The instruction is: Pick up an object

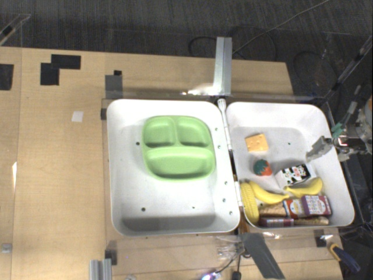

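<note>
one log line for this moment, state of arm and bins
gripper: over right bin's right edge, nothing seen held | right bin: banana, cheese wedge | left bin: green tray

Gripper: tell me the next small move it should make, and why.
Probably slide left and down toward the cheese cube. The gripper sits at the right bin's right edge, holding nothing, and the cube lies apart from the crowded banana pile.
</note>
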